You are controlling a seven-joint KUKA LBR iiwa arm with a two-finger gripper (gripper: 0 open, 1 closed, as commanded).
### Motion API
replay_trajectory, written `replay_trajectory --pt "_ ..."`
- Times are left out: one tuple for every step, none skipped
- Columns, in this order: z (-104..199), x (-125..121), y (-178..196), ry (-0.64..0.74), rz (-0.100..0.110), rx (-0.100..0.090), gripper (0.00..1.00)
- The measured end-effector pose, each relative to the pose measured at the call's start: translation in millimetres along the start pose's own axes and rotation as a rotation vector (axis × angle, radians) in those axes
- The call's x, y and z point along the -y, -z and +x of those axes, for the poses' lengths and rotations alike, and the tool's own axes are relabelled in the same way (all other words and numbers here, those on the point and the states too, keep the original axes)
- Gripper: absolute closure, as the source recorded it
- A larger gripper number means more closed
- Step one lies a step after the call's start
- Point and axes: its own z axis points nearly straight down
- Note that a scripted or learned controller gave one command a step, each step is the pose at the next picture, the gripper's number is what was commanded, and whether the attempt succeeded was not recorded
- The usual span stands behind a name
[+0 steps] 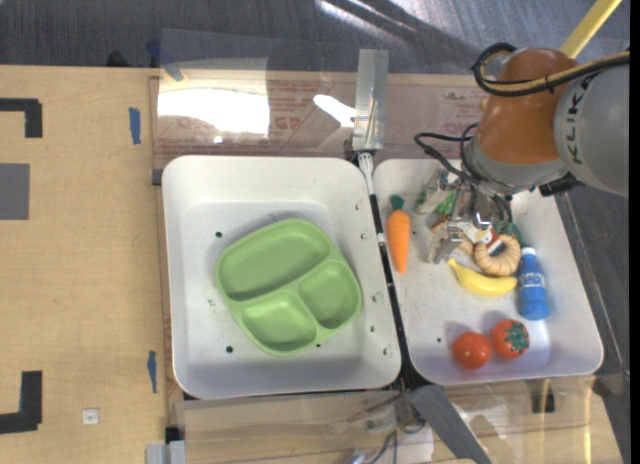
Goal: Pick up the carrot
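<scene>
Two white bins fill my view: the left bin holds a green divided plate, the right bin the food. My gripper hangs over its upper half; whether it is clenched I cannot tell. Left of it, apart, the carrot lies along the bin's left wall.

Evenly bright and sharp overall. Strong glare on clear sheeting behind left bin; soft shadows beneath bin contents.
</scene>
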Motion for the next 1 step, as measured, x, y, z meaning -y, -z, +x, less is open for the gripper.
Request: replay_trajectory --pt "-7.2 -80.8 103.2 -0.106 -0.003 0.006 0.0"
